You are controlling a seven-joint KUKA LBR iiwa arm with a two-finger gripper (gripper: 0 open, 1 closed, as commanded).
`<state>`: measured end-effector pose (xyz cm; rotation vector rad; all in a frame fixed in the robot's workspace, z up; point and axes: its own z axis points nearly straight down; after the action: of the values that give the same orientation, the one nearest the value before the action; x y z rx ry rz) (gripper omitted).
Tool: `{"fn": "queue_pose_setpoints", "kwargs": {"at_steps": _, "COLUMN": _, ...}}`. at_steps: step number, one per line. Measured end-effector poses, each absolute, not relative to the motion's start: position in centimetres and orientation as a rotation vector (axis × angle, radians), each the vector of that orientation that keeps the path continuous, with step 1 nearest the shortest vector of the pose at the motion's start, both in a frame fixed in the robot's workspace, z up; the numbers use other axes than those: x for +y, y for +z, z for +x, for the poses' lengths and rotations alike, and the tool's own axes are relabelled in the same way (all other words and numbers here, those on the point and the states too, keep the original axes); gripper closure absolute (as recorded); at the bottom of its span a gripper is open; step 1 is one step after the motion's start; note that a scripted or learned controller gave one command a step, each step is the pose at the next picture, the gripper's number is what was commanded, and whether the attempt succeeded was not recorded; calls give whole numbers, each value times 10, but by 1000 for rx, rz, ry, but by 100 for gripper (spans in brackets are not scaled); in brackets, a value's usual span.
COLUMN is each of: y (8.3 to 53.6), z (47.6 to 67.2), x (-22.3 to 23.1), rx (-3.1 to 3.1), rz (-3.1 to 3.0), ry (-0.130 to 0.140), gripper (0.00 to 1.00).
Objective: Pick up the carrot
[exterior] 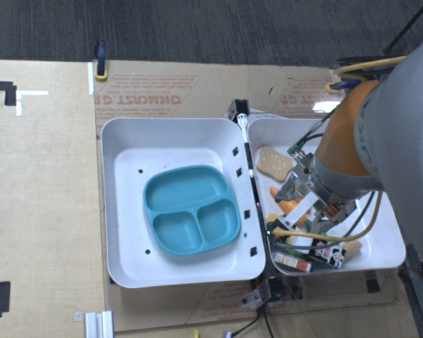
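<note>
Carrot [287,205] lies in the right bin [388,248], partly hidden beneath the gripper [294,197]; finger state cannot be determined. Arm [381,132] reaches down over the right bin. A biscuit [275,163] lies just beside. Left bin [120,189] holds a blue divided plate [190,208].

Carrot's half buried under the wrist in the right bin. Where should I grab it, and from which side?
The carrot shows as orange patches in the right bin, just below the cracker-like piece, mostly covered by the gripper and its cables. Probably best taken at the exposed orange end toward the bin divider, coming straight down from above, since clutter crowds its lower side. Its long axis is hidden, so check that first.
</note>
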<state>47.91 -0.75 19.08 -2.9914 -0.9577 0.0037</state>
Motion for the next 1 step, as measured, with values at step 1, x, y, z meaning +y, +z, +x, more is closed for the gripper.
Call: {"fn": "queue_pose_setpoints", "kwargs": {"at_steps": 1, "y": 191, "z": 479, "x": -8, "rx": -957, "rz": -2991, "ry": 4, "gripper": 0}}
